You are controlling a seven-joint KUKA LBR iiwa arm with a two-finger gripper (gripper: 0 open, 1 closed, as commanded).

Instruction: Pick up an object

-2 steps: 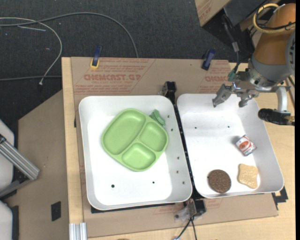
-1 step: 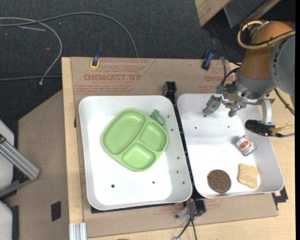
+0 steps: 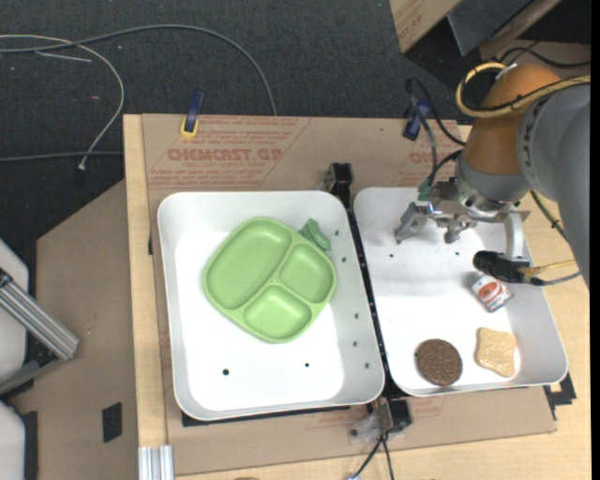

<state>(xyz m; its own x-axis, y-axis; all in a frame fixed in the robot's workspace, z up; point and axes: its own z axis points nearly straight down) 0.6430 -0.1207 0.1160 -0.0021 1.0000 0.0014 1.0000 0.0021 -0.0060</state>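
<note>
Brown disc (image 3: 438, 362) plain; small can (image 3: 491, 292) blurred beside jaws (image 3: 429, 225)

Robot lab: bench (image 3: 150, 281), loose cables (image 3: 94, 56), cardboard (image 3: 422, 19)

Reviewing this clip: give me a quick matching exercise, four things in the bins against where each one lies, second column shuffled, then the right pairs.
Things:
1. green divided plate
2. round brown cookie
3. pale yellow piece
4. hand

Places:
A. near right corner of the right bin
B. middle of the left bin
C. over the far part of the right bin
D. near edge of the right bin, just left of the pale piece

Pairs: 1-B, 2-D, 3-A, 4-C
</note>
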